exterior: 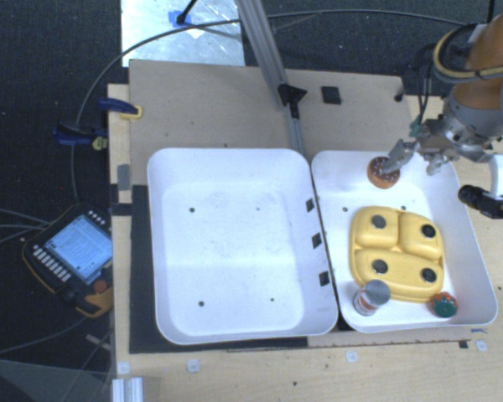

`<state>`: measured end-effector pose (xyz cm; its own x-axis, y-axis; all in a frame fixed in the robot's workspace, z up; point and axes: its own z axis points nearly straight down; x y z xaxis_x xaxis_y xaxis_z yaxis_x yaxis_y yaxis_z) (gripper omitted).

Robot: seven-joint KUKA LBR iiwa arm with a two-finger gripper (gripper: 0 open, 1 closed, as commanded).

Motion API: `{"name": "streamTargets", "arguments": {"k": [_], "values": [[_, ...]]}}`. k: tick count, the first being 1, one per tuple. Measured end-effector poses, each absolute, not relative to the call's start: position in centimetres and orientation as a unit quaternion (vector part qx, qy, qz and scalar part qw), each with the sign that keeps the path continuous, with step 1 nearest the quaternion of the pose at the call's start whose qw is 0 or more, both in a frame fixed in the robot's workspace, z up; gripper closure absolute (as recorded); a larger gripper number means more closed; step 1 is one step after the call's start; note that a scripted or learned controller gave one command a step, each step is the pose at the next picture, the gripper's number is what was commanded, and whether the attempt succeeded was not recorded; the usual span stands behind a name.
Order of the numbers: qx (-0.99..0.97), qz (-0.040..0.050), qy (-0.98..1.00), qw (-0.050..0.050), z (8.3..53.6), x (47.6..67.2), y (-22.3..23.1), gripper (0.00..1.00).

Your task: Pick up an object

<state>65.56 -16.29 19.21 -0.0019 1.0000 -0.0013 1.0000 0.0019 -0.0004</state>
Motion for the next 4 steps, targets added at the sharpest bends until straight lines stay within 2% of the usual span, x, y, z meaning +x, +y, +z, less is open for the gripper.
{"name": "streamTargets", "arguments": {"k": [1, 2, 3, 4], "values": [[0.706, -0.0006, 0.708, 0.000, 13.1, 65.9, -16.6, 0.00], [0.706, 0.0016, 0.708, 0.003, 9.8, 66.1, -16.7, 0.00], [0.705, 0.0019, 0.709, 0.004, 10.8, 66.2, -16.7, 1.00], [0.705, 0.0023, 0.709, 0.003, 16.2, 66.7, -15.6, 1.00]]}}
